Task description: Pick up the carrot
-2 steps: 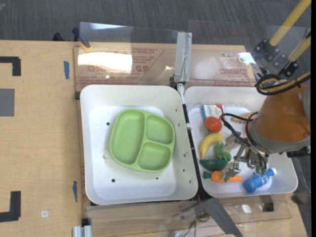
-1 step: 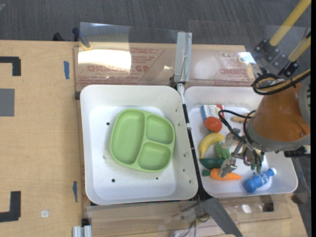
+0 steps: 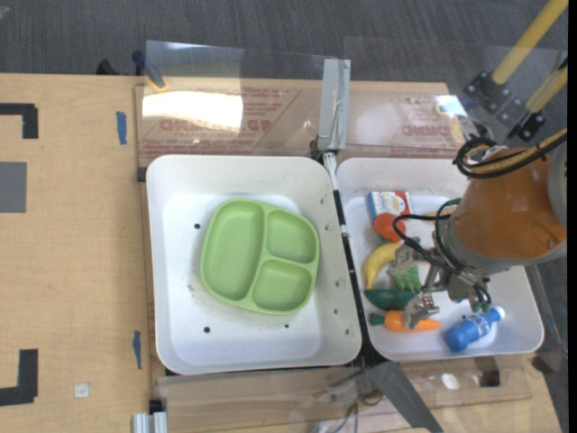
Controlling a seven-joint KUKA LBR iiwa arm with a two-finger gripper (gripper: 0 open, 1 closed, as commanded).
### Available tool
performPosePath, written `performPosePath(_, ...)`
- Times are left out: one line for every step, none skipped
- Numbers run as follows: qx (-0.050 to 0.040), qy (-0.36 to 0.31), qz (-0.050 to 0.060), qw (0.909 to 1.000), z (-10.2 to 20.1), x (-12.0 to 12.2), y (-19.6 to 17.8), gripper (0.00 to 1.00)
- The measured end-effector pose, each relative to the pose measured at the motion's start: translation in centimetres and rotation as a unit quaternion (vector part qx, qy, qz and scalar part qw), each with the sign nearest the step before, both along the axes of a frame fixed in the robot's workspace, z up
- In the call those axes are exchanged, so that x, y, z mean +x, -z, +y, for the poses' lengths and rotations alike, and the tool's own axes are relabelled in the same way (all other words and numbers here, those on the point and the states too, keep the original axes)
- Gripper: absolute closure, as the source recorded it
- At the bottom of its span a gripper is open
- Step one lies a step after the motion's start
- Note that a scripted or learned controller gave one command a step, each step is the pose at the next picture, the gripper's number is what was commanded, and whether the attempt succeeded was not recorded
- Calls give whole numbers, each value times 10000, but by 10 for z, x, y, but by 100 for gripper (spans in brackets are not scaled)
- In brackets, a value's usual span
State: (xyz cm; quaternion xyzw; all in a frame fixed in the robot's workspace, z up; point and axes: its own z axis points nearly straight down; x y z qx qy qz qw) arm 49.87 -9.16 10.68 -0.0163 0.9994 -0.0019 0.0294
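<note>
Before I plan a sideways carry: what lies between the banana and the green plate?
In the camera view, between the banana and the green plate lie bare white bin floor and the bins' adjoining walls; no object sits there.

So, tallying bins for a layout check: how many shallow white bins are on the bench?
2: one shallow white bin on the left holding a green divided plate, the other bin right beside it.

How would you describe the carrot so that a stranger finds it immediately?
Look in the right white bin, along its near edge. The carrot lies there just below the pincer. It is the orange tapered piece, beside a dark green vegetable and a blue bottle.
</note>
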Motion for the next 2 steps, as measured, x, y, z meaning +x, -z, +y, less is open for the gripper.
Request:
performPosePath(-147,-3812,171,9242,-19,-4,16,0)
performPosePath(-152,-3809,105,9244,-16,-1,4,100)
